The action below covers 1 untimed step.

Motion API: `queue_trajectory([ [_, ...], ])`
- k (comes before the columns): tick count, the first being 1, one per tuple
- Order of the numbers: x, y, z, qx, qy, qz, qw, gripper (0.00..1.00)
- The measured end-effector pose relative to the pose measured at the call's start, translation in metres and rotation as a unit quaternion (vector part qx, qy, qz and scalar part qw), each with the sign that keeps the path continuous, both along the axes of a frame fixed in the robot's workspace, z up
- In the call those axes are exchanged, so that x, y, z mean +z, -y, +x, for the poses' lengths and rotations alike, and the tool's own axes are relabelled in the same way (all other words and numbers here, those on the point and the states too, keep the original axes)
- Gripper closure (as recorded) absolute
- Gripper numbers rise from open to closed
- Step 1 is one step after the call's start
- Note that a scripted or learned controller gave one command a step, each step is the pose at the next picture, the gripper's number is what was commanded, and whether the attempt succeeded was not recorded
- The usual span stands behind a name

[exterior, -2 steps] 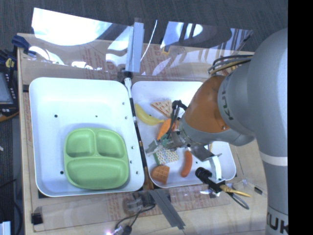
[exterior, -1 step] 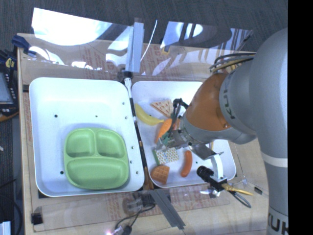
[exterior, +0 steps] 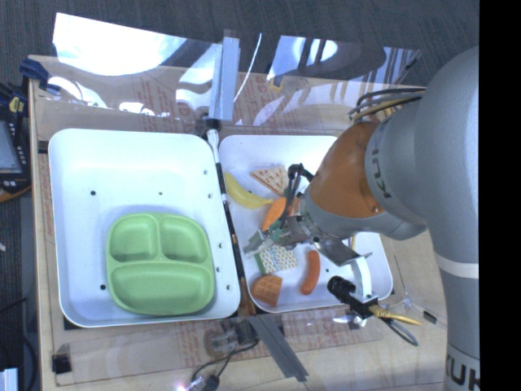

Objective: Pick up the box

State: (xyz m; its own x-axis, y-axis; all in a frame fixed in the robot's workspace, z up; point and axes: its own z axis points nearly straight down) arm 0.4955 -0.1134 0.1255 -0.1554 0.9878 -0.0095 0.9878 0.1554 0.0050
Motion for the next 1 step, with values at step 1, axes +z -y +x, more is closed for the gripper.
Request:
queue_trajectory([
  [1, -0.0289, 0.0051, 0.0125, 0.032, 0.001, -0.0014, 0.9995, 0.00],
])
